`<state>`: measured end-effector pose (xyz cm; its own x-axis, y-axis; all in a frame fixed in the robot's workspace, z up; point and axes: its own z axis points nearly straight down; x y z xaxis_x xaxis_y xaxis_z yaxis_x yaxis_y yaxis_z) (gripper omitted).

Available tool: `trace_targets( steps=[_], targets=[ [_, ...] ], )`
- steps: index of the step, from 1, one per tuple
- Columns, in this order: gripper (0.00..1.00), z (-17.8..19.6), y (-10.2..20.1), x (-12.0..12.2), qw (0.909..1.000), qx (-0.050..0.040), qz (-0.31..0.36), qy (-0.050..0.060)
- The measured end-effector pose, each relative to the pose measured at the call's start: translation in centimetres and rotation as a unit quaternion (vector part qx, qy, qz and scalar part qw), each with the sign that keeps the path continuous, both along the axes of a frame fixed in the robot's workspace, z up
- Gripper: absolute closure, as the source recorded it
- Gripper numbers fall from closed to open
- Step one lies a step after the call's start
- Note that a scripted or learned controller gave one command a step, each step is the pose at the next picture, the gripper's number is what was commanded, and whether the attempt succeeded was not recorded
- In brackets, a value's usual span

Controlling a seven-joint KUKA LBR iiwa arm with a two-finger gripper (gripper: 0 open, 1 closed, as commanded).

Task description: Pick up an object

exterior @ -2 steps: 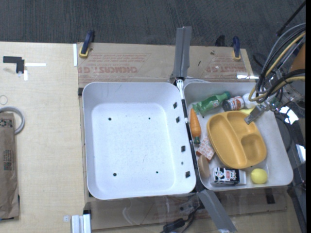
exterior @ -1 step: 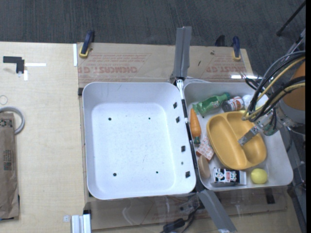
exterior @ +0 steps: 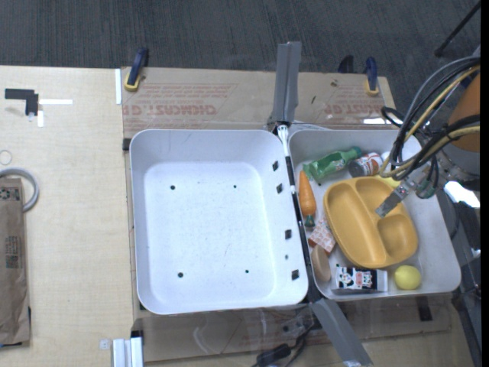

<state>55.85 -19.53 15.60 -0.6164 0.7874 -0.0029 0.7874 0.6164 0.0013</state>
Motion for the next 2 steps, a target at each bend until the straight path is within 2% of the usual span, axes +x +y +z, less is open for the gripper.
trace_targets(
  steps=[1, 2],
  targets=[
    [0.0, -5.4, -3.0, -2.2, 0.9961, -0.0054, 0.087, -0.009],
    [0.0, -5.5, -0.7, -2.0, 0.999, -0.0038, -0.044, -0.009]
  ],
)
